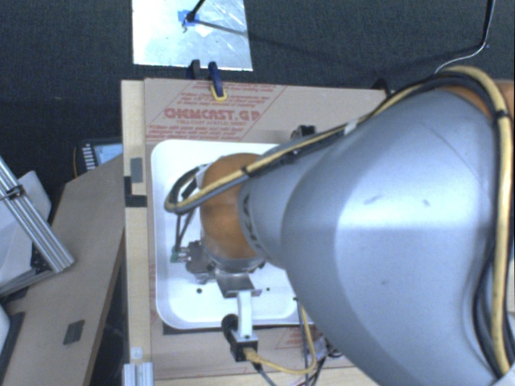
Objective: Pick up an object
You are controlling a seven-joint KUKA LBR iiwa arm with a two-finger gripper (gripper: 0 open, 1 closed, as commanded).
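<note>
The grey arm with its orange band (224,207) reaches from the right and hangs low over the left white bin (166,215). My gripper (233,280) points down into the front part of that bin, seen from above under the wrist. The arm covers most of the bin floor, so whatever lies beneath it is hidden. No loose object shows on the bare strip of bin at the left and front. The right bin is hidden behind the arm's large grey body (386,240).
A cardboard sheet with red lettering (211,112) lies behind the bins, held by a blue and yellow clamp (214,80). A shiny square sheet (191,22) lies further back. An aluminium rail (32,223) slants over the wooden side bench (84,248) at the left.
</note>
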